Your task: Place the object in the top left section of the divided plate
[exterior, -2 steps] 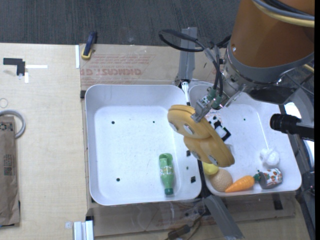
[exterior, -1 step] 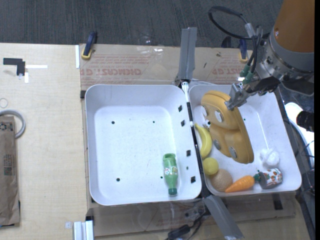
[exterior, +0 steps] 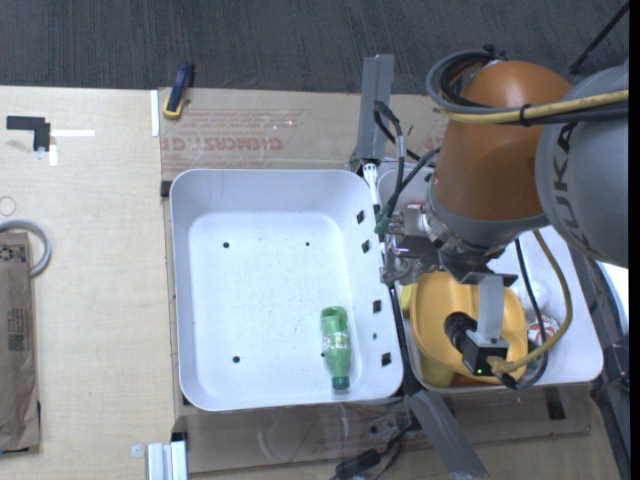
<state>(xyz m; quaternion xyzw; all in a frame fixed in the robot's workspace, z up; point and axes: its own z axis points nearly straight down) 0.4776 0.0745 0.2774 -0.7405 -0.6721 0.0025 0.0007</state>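
Note:
A yellow, rounded thing (exterior: 432,320) lies in the right bin (exterior: 585,358); it may be the divided plate, but the arm hides most of it and no sections can be made out. My gripper (exterior: 432,260) hangs low over the right bin's left side, just above the yellow thing's far edge, beneath the big orange band of the wrist. A green plastic bottle (exterior: 336,346) lies on its side in the left bin (exterior: 200,298), near that bin's front right corner, well apart from the gripper.
A small red and white item (exterior: 545,324) peeks out at the right of the yellow thing. On the bench to the left are a brown paper bag (exterior: 15,338) and a blue-and-yellow tool (exterior: 178,91) behind the bins.

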